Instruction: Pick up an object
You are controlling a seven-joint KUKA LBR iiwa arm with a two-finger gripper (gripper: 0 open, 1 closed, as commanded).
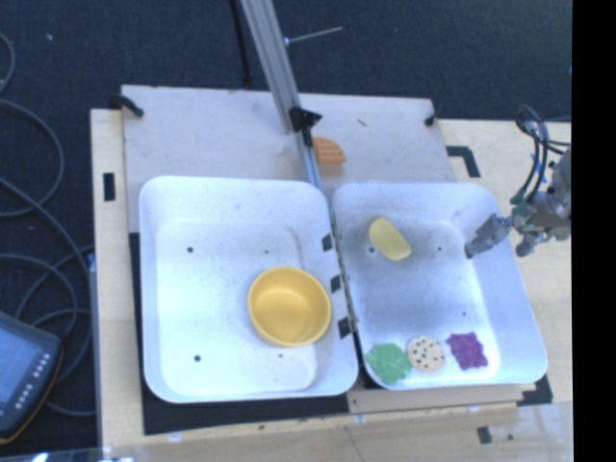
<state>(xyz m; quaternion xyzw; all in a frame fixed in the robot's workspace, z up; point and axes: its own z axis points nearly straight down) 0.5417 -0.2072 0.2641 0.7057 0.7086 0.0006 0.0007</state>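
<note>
The right bin (527,327) holds a pale yellow piece (390,239) near its back. Along its front edge lie a green piece (387,362), a speckled cookie (425,353) and a purple piece (468,349). A yellow bowl (289,306) stands upright in the left bin (146,258). My gripper (505,240) hangs over the right bin's back right rim, open, with nothing between its fingers. It is well to the right of the pale yellow piece and apart from every object.
An orange item (328,152) lies on the board behind the bins, beside a slanted metal rail (274,56) that ends at the divide between them. A tablet (24,373) and cables lie off the bench at the left.
</note>
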